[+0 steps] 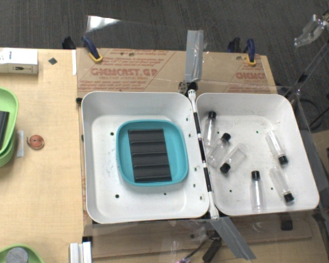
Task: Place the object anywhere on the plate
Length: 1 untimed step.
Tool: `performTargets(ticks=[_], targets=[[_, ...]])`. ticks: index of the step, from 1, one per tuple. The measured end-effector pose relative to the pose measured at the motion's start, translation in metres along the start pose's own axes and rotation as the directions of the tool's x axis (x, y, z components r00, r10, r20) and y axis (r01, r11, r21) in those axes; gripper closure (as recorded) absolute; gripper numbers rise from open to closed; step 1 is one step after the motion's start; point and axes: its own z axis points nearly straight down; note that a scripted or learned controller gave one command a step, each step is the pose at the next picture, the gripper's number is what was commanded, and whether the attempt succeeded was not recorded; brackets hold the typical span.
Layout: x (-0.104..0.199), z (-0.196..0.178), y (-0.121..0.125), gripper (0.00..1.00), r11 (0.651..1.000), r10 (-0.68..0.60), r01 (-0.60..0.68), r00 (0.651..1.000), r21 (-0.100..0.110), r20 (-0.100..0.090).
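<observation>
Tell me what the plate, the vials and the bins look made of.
Plate: likely plastic, smooth teal with a soft sheen; its dark ribbed insert looks matte, maybe rubber or plastic.
Vials: clear glass or plastic, since the bin shows through them; black caps.
Bins: white moulded plastic by their rounded corners and slight gloss.

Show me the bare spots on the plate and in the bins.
The plate has bare teal rim around the black rack. The left bin has a white floor all round the plate. The right bin is crowded with vials; its top right corner is bare.
</observation>
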Motion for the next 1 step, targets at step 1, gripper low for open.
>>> performTargets(ticks=[1], targets=[[-0.0232,0.179,-0.0111,0.0,1.0,0.028,-0.028,1.0,0.0,-0.001]])
